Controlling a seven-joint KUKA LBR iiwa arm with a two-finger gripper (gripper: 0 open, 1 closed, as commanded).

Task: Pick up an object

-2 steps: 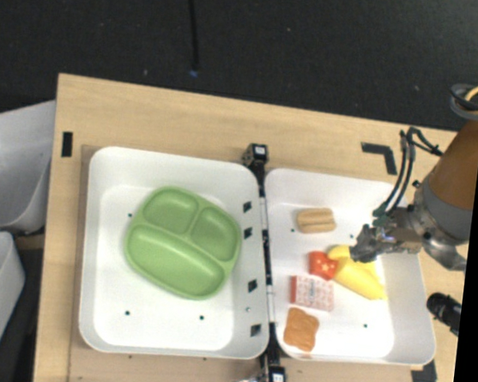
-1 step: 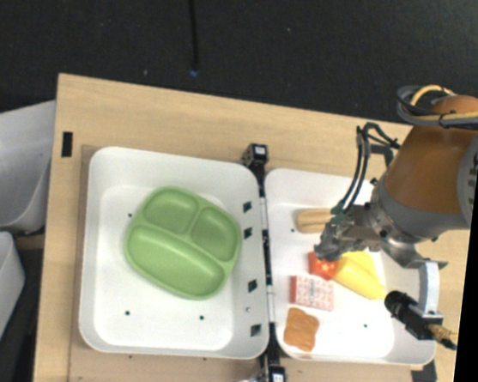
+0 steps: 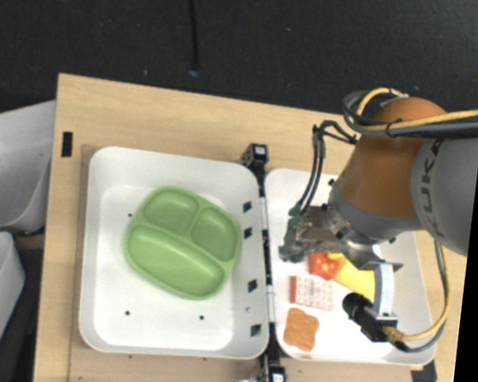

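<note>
A small red thing lies near the middle of the right bin, touching a yellow thing on its right. Just below the two lies a red-and-white packet, and below that, near the bin's front edge, a flat brown piece. The gripper hangs just above and to the left of the red thing, close to it. Its tip is dark and partly hidden by the wrist, so I cannot tell whether it is open or closed, nor whether it touches anything; nothing is seen held in it. The arm reaches over the bin's far half. The left bin holds a green divided plate, lying flat near its middle. Both bins sit side by side on the bench.
</note>
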